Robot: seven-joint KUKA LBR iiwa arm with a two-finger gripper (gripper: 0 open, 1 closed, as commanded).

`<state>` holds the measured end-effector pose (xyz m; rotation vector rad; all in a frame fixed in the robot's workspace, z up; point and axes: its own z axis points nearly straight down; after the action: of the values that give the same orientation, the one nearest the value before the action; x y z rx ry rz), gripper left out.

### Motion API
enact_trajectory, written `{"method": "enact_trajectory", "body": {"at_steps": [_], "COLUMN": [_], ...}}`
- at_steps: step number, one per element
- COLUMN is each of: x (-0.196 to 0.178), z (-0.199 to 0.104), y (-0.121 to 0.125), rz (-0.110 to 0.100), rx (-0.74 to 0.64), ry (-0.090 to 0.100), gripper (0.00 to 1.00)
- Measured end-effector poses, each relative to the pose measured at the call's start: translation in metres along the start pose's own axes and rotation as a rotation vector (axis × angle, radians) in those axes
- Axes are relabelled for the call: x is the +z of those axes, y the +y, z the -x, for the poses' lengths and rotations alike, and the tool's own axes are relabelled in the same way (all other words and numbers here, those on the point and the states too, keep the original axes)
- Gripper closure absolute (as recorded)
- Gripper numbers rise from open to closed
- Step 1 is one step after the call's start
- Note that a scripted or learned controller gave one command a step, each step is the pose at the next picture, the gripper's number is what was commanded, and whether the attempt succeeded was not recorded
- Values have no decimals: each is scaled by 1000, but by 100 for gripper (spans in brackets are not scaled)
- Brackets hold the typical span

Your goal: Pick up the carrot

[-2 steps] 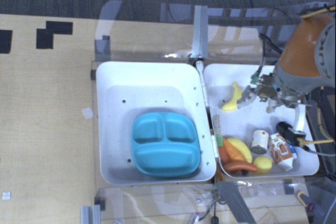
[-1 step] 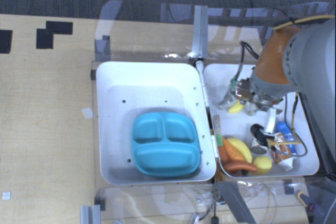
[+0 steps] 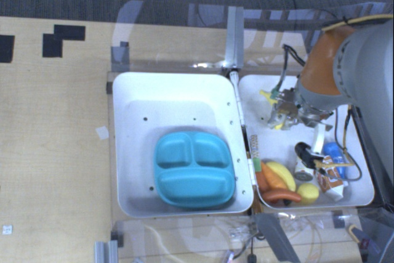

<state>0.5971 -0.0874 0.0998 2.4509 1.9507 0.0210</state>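
Observation:
The carrot (image 3: 263, 180) is a short orange piece lying in the right bin's (image 3: 255, 101) front left corner, against the left wall. A yellow banana (image 3: 280, 174) touches its right side and a red pepper-like toy (image 3: 282, 196) lies just in front of it. My gripper (image 3: 283, 115) hangs over the middle of the right bin, behind the carrot and a little to its right, well apart from it. Nothing shows between its fingers from this angle.
A yellow lemon (image 3: 308, 192), a small printed carton (image 3: 332, 179) and a blue object (image 3: 335, 153) crowd the right bin's front right. The left bin (image 3: 132, 132) holds a blue divided plate (image 3: 193, 168). A metal divider post (image 3: 234, 40) stands behind the bins.

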Motion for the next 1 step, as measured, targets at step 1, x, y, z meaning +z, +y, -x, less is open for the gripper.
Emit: {"method": "enact_trajectory", "body": {"at_steps": [1], "x": [-85], "z": [-68], "y": [-46], "rz": [-13], "rx": [372], "ry": [-6], "gripper": [100]}}
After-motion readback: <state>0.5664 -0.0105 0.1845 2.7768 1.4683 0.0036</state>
